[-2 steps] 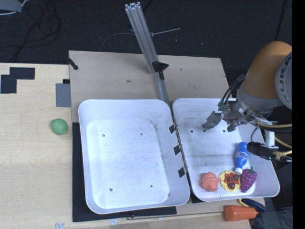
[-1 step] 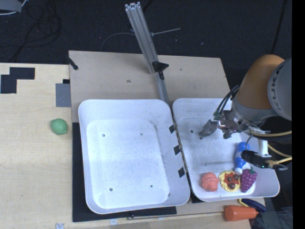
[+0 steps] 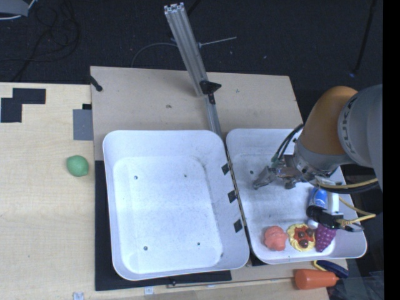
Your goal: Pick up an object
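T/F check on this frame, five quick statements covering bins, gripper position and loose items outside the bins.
1. The gripper is over the right bin. True.
2. The pink object lies in the left bin. False: it lies in the right bin, near its front edge.
3. A green ball sits on the bench outside both bins. True.
4. The purple object lies between the gripper's fingers. False: it lies apart from the gripper, beside the yellow object.
5. The orange object is inside the right bin. False: it lies outside, past the front edge.
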Tool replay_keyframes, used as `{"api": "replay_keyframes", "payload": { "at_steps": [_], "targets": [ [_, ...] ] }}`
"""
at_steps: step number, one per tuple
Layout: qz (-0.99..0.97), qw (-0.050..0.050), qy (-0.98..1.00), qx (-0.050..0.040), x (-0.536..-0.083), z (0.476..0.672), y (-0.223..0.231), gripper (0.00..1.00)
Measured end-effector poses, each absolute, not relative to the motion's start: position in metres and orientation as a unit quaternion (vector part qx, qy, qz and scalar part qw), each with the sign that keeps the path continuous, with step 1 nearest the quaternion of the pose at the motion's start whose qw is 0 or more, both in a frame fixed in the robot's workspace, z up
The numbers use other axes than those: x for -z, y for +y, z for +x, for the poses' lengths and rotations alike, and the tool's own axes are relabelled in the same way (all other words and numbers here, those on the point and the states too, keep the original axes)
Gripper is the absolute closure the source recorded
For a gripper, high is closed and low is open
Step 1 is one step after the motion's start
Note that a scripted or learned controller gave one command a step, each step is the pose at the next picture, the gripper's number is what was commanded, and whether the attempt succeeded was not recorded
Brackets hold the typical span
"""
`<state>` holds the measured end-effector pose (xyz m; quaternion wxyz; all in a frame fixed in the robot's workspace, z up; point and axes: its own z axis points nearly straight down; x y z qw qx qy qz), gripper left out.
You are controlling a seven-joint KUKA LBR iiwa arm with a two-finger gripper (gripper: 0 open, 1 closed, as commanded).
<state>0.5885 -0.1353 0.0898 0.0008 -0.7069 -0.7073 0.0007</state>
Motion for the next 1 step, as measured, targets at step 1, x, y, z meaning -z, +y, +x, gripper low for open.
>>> {"api": "replay_keyframes", "payload": {
  "at_steps": [1],
  "targets": [
    [-0.708,-0.001,-0.706,0.0005,-0.1023,0.5893,-0.1366,1.00]
  ]
}}
